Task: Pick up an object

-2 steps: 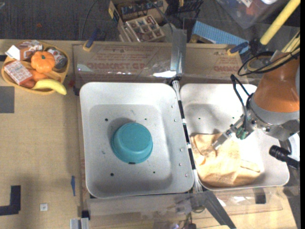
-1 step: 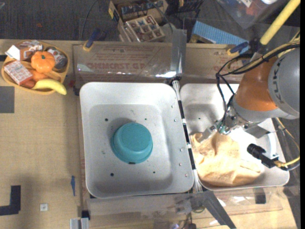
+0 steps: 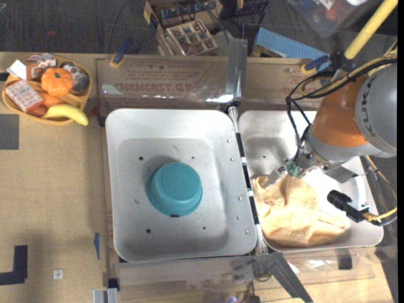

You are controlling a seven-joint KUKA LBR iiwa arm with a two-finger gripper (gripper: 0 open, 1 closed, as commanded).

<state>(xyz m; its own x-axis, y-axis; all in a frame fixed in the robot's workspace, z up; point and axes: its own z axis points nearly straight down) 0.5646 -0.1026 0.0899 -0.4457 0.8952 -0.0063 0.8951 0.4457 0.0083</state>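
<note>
A teal bowl [image 3: 175, 189] lies upside down in the middle of the left bin [image 3: 126, 137]. A crumpled yellow cloth [image 3: 297, 213] fills the front part of the right bin [image 3: 265, 131]. The gripper [image 3: 287, 170] reaches down from the grey and orange arm [image 3: 353, 118] and sits right at the cloth's upper left edge, touching or nearly touching the fabric. The wrist hides its tips.
A tray [image 3: 38, 109] holding a toy pumpkin, a banana and small boxes sits at the bench's far left corner. Cardboard [image 3: 164, 77] stands behind the bins. Black cables and a connector [image 3: 344, 202] hang over the right bin's right side.
</note>
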